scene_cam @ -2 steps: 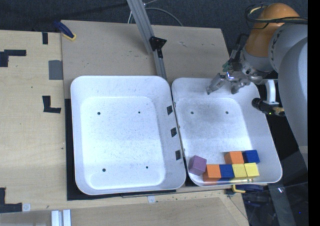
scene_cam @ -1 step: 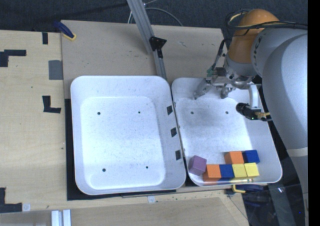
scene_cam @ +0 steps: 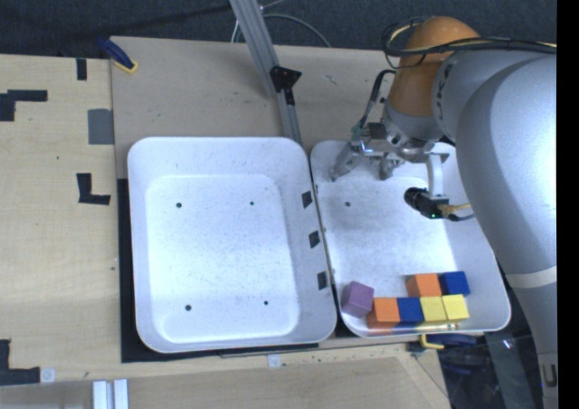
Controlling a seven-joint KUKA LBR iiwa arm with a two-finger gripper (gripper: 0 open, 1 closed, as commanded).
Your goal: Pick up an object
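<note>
2 orange cubes [scene_cam: 386, 309], 2 blue [scene_cam: 410, 309], 2 yellow [scene_cam: 434, 309], 1 purple [scene_cam: 358, 296].

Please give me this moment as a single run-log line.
arm: over right bin far end | gripper: near far rim, holding nothing visible | blocks: clustered at near edge, purple block beside them | left bin: untouched

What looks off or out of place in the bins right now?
Nothing spilled or damaged. The blocks are bunched at the near edge of the right bin; the purple block sits askew beside the neat row. The pincer is at the far end.
</note>
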